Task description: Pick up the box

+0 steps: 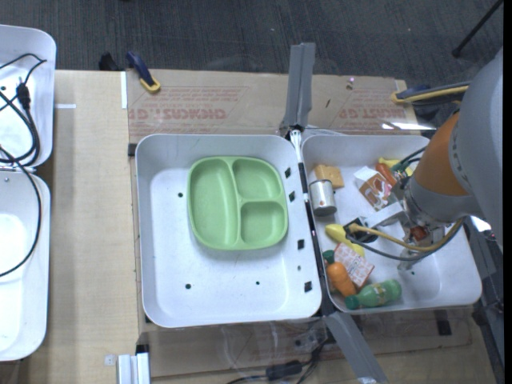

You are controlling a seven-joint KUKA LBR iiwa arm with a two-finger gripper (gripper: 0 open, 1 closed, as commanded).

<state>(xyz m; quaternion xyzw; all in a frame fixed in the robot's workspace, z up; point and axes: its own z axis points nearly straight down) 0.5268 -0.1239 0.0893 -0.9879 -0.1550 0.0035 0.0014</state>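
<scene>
Your grey arm with the orange band (pixel 448 166) comes in from the right and hangs over the right-hand shallow white bin (pixel 448 290), wrist low near the bin's middle. The claw (pixel 412 234) sits under the wrist, tangled visually with its cables, so you can't tell whether it's apart, together or clamped on anything. Nothing is visibly between the tips, so treat it as not holding. The likeliest target is the small red-and-white printed carton box (pixel 374 189), lying tilted in the upper part of that bin, just beside the wrist on its left. A second flat printed packet (pixel 353 263) lies lower, touching the orange carrot-shaped toy (pixel 340 278), so your target pick is ambiguous. Clutter is tight: silver metal can (pixel 322 197), tan cracker-like square (pixel 327 176), yellow banana-shaped toy (pixel 346 234), green plastic bottle (pixel 376 294). The light green divided plate (pixel 238 202) sits alone in the left white bin (pixel 160 294), out of play. Expect neighbours to get nudged on descent.
</scene>
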